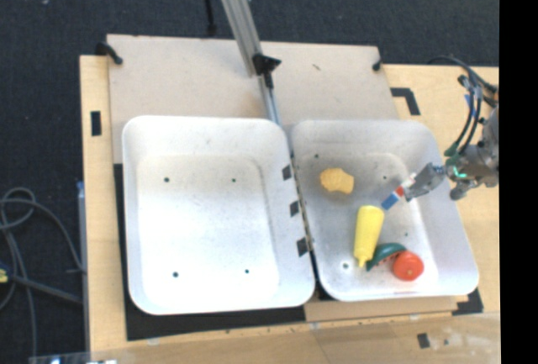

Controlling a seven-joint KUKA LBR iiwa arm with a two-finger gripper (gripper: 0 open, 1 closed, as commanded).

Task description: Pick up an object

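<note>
The right bin holds a yellow lumpy piece near its middle left. A yellow bottle-shaped object lies below it. A green item and a red round object rest by the bottle's lower end, near the front wall. My gripper reaches in over the bin's right side, above and to the right of the yellow bottle. A small red and blue piece shows at its tip; I cannot tell whether it is an object or part of the gripper.
The left bin stands beside the right one with a narrow divider between them. A slanted metal rail rises behind the bins. Cables hang near the arm at the right edge.
</note>
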